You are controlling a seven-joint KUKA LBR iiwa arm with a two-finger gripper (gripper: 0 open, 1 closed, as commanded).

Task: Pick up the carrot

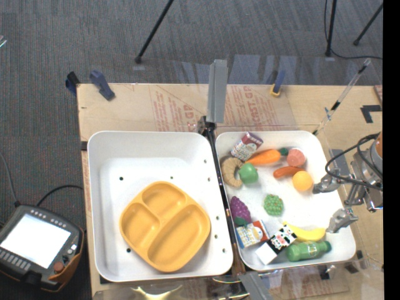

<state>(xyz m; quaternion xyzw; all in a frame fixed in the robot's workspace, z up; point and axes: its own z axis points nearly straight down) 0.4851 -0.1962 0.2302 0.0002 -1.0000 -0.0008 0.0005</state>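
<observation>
Carrot (265, 157): smooth orange taper with green tip, lying near the right bin's (315, 136) back wall, between a crinkled packet (246, 146) and a pink ball (296, 157). Green ball (248, 174) sits just in front. Gripper (333, 203) over the bin's right rim, fingers spread wide, holding nothing.

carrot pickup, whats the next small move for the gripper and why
Probably travel left and toward the bin's far side: the gripper sits at the right bin's right edge, apart from the carrot, which lies near the far wall between the green ball and the pink ball.
</observation>
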